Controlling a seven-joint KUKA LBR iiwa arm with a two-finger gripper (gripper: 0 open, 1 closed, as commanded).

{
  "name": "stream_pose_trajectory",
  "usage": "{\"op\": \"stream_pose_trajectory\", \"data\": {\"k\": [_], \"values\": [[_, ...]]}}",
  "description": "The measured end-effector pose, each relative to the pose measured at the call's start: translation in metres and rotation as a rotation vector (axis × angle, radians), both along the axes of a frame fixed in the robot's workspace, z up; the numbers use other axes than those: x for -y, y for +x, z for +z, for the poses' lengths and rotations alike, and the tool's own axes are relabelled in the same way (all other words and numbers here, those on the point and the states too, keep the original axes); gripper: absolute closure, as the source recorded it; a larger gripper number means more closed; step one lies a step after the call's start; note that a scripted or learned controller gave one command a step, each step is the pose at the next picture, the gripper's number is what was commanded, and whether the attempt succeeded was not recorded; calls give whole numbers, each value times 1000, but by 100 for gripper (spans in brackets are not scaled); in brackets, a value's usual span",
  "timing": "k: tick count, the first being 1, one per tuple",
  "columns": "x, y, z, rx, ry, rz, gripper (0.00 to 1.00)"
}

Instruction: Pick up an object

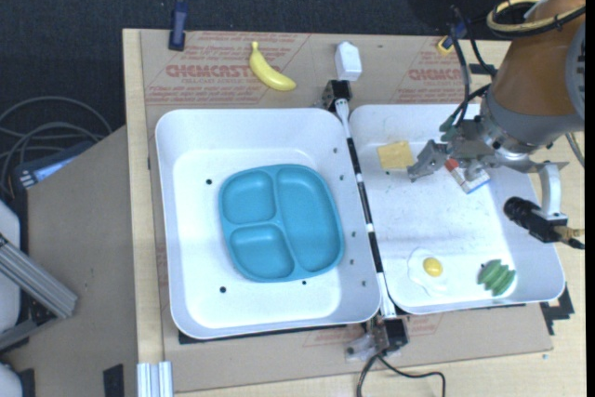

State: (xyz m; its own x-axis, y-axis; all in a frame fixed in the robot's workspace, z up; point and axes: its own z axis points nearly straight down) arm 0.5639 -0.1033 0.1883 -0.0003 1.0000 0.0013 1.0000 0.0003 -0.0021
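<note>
Dark carpet surrounded the cardboard-topped surface [149,200], with loose cables and a metal rail lying off to its left, clutter that played no part in the job. Near the back edge a toy banana [271,71] rested on the cardboard, outside both bins and probably not meant for picking. Left bin [177,139] carried a blue divided tray [279,221] lying flat in its middle. Right bin [548,279] held the likely targets, spread well apart, which would leave room around each for a grasp: a yellow cheese-like block [394,155] near its back left, a fried-egg toy [430,271] at the front, and a green leafy piece [496,277] just right of it. Over that bin the arm reached in from the right, its tool [444,161] low and just beside the yellow block; whether it stood apart or together could not be told, and nothing was visibly clamped in it.
</note>
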Motion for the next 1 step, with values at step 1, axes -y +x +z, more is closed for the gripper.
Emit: {"op": "stream_pose_trajectory", "data": {"k": [1], "values": [[76, 91, -105, 0, -2, -1, 0]]}}
